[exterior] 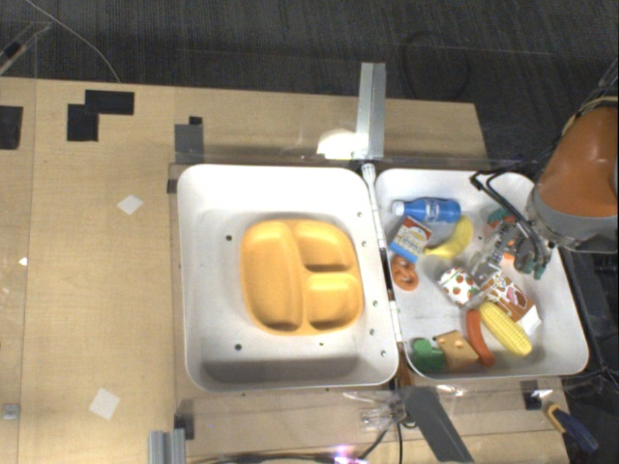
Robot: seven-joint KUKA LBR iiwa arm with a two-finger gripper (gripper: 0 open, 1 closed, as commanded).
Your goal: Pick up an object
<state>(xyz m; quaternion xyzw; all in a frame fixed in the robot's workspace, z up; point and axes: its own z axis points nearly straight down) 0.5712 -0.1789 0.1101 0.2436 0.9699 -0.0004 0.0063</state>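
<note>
1. The desk point(87, 288) is pale wood and bears two white bins side by side.
2. The left bin point(208, 259) holds a yellow divided tray point(300, 274) near its middle.
3. The right bin point(571, 341) holds a crowd of small toys, and the arm point(580, 177), grey with an orange band, reaches over its right rim.
4. The end effector point(508, 249) sits low in the right part of that bin, among the toys; wires and toys clutter it, so I cannot tell whether it is released or clenched, nor whether it grasps anything.
5. A blue bottle point(426, 209) lies on its side near the bin's far edge, with a banana point(453, 240) just below it and a small carton point(410, 238) to the left.
6. A corn cob point(507, 329) lies near the bin's near right corner, touching a red sausage point(477, 334).
7. A brown block point(455, 348) and a green toy point(426, 354) rest by the near edge.
8. A pretzel point(404, 276) lies close to the left wall.
9. A white patterned packet point(455, 283) lies mid-bin, just left of the end effector.
</note>
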